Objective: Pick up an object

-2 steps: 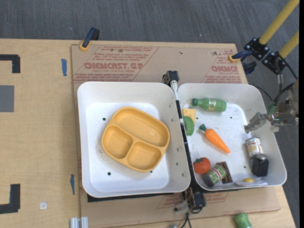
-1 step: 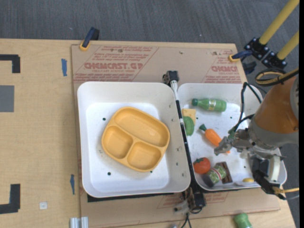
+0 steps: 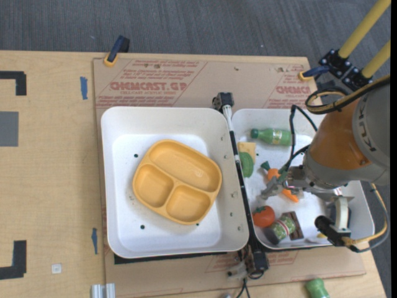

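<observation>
The arm comes in from the right edge and hangs over the right bin, its orange band above the middle of that bin. The gripper reaches left and low, and its fingers stand narrowly apart with nothing plainly between them, though the view is poor there. An orange carrot-like piece lies just right of the fingertips. Below them sit a red tomato and a small can. A green bottle lies on its side in the bin's upper part. The left bin holds a yellow divided tray.
</observation>
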`<state>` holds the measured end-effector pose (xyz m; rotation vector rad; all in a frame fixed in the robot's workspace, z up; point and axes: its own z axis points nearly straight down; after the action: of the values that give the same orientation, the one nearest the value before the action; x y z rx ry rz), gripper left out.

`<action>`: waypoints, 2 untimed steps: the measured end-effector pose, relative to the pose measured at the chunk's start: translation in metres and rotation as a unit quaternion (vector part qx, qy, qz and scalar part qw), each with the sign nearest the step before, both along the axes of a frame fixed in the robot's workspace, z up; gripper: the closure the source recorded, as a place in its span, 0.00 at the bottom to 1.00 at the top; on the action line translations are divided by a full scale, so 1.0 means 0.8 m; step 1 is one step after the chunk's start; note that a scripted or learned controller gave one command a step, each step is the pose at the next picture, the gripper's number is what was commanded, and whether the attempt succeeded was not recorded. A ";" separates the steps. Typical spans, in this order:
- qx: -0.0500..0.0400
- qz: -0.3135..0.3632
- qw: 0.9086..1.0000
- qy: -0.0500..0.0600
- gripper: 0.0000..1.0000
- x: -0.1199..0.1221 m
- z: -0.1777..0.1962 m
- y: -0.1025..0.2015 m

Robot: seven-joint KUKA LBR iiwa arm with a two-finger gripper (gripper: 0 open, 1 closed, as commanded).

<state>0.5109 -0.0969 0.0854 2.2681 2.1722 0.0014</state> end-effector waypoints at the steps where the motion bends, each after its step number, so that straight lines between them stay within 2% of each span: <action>1: 0.000 0.000 1.000 -0.001 1.00 0.001 0.013 0.001; 2: 0.000 0.000 1.000 -0.001 0.00 0.001 0.013 0.001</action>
<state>0.5116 -0.0964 0.0955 2.2684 2.1714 0.0035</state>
